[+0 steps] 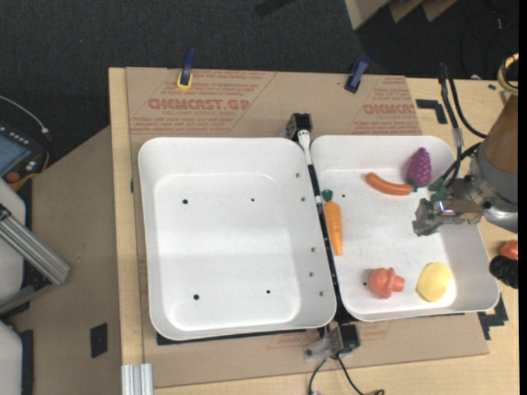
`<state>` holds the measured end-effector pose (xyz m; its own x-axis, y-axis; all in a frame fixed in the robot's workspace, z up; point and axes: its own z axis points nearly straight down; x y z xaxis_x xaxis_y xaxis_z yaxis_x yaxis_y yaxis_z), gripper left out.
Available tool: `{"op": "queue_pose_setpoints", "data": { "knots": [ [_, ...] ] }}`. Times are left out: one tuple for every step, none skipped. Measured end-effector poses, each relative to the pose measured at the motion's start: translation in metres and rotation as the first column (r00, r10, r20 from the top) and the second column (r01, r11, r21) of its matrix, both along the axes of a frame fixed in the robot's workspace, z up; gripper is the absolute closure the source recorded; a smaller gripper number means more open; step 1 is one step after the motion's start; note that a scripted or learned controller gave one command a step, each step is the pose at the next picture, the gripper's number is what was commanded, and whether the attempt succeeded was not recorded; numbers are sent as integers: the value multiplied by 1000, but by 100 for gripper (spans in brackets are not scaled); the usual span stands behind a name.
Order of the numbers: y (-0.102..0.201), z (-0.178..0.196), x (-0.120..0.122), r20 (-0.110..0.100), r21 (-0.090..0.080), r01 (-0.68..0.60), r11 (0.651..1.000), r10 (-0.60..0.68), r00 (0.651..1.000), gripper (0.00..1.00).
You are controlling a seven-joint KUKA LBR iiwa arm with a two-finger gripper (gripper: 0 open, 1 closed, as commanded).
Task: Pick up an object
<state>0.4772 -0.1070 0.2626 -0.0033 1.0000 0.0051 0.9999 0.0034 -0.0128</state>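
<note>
The right bin (461, 303) holds several toy foods. A carrot (333, 225) lies along its left wall, an orange sausage (388, 184) near the back, purple grapes (418, 166) at the back right, a red-orange fruit (383, 281) at the front and a yellow lemon (435, 281) at the front right. My gripper (426, 220) hangs over the right side of this bin, between the grapes and the lemon, pointing left. Nothing shows between its fingers.
The left bin (156, 163) lies beside the right one on a cardboard sheet (247, 97) fixed by blue clamps (188, 72). Black brackets (298, 125) sit at the seam between the bins. Cables (451, 105) run along the right side.
</note>
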Motion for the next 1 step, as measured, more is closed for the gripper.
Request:
{"op": "queue_pose_setpoints", "data": {
  "knots": [
    [36, -83, 1, 2, -1, 1, 1000, -1, 1000, 100]
  ]
}}
